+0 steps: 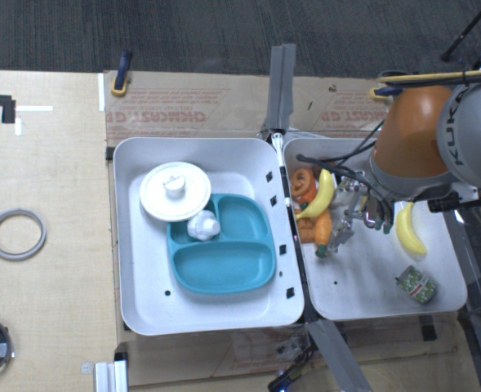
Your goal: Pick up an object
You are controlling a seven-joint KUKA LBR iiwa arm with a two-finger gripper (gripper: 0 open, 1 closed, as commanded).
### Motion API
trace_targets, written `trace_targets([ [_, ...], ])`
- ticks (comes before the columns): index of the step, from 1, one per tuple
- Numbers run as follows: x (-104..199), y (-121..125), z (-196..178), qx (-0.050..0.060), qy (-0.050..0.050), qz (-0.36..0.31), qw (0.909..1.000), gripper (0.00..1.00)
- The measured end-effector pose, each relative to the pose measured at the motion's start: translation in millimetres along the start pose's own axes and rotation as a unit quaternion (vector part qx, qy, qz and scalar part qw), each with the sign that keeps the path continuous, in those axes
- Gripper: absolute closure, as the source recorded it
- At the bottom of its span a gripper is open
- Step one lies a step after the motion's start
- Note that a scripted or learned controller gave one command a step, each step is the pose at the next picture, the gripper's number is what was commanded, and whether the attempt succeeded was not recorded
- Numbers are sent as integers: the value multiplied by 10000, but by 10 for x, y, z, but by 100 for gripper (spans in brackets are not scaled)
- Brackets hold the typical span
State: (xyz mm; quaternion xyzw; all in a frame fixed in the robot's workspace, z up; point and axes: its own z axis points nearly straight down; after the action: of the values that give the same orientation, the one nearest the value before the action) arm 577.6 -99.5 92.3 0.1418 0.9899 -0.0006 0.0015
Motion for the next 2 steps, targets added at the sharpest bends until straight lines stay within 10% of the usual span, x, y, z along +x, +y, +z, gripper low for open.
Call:
trace_targets([
  [2,72,-16,4,7,8,404,9992,0],
])
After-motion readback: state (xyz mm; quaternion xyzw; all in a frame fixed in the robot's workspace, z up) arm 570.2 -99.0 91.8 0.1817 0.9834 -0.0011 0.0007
